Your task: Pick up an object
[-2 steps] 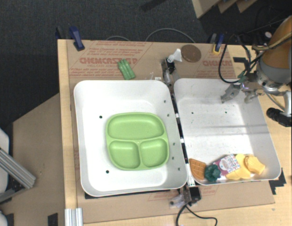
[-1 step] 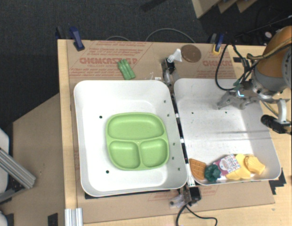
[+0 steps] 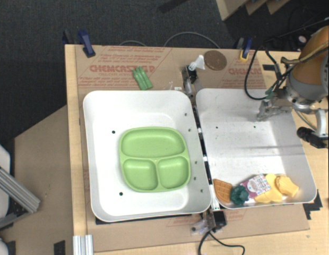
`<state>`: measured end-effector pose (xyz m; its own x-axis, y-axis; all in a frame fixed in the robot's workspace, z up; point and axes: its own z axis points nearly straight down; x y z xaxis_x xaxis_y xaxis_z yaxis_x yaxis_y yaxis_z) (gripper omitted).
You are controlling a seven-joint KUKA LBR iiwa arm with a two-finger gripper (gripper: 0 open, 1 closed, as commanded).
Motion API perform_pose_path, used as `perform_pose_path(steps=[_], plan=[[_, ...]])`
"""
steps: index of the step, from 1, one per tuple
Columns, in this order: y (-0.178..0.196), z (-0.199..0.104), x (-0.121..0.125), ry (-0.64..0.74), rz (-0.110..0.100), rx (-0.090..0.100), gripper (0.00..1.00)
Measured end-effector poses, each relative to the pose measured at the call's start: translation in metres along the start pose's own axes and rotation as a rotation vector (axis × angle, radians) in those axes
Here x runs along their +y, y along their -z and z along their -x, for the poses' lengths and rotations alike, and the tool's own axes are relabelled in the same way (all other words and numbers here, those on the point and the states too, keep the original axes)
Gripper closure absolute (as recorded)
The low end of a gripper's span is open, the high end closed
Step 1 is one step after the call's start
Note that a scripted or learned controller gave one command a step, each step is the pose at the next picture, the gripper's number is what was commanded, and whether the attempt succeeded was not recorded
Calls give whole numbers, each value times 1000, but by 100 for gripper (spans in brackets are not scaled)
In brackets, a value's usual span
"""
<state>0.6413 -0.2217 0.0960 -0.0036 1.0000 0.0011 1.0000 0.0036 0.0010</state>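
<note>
White bins sit side by side: the left bin holds a green divided tray, and the right bin has a cluster of small toy food items along its lower edge. At the frame's upper right, the gripper hovers over that bin's top corner, well apart from the items; its closure cannot be told.

Your right bin has a broad bare floor across its far and middle parts, open for passing. Its near edge is crowded by a cluster of small items touching one another. The arm hangs over that bin's far right corner. In the left bin, a green divided tray fills the centre, leaving a bare margin around it.
</note>
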Motion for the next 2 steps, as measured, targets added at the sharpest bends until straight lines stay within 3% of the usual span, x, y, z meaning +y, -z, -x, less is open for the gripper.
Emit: perform_pose_path(steps=[2], plan=[[21,0,1,2,5,-4,100]])
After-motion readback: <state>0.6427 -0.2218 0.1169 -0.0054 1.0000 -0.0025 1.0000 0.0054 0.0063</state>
